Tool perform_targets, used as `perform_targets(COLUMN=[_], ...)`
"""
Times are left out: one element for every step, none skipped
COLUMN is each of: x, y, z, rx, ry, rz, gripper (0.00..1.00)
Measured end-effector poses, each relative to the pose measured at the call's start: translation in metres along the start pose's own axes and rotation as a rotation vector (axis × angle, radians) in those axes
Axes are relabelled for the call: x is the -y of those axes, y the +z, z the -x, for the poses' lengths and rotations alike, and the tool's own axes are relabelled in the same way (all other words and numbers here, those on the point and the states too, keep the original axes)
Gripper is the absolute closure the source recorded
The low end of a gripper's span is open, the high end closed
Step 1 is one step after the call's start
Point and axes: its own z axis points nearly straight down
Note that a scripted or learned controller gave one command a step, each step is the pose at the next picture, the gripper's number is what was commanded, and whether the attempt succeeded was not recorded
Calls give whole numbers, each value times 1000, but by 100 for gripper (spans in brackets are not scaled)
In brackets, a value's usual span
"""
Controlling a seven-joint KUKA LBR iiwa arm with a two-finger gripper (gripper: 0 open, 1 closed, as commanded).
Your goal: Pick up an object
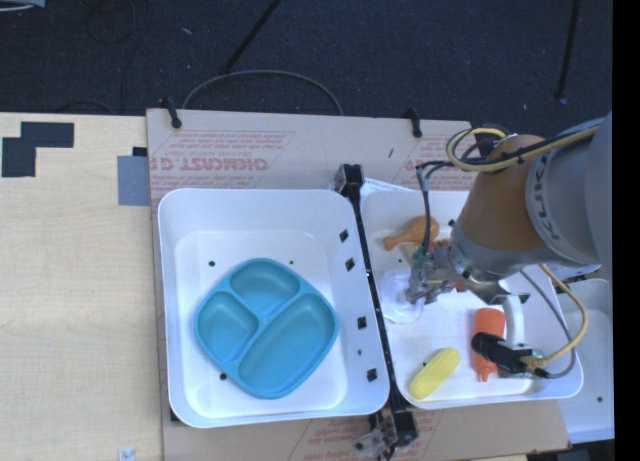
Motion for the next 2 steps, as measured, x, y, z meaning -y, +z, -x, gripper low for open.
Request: perform_targets(x=[5,7], y=[-43,-87], z=[1,9], rx=[1,1], ry=[-1,3], rz=[4,6], gripper=[100,100])
